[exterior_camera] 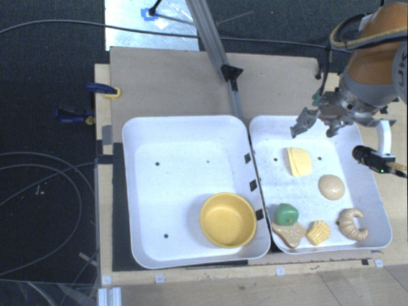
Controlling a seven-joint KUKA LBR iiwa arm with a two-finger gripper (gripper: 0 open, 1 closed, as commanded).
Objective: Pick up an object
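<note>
Gripper (317, 125): we saw it spread, empty, above the right bin (382, 225).
Risk: we judged it might straddle the yellow wedge (298, 161) poorly and slip off.

From my seat the feed looks evenly and fairly brightly lit from overhead. The two white bins run close to washed out; the left bin (185, 190) shows little surface texture beyond a few dark dots. Shadows are soft and short: the yellow bowl (228, 219) inside that bin throws only a faint dark rim at its base. Beyond the bin's far edge, a bright patch of floor (150, 14) glares pale blue-white. The image is slightly soft overall (low resolution, I think), and the arm (376, 56) to the bin's right looks mildly blurred.
</note>
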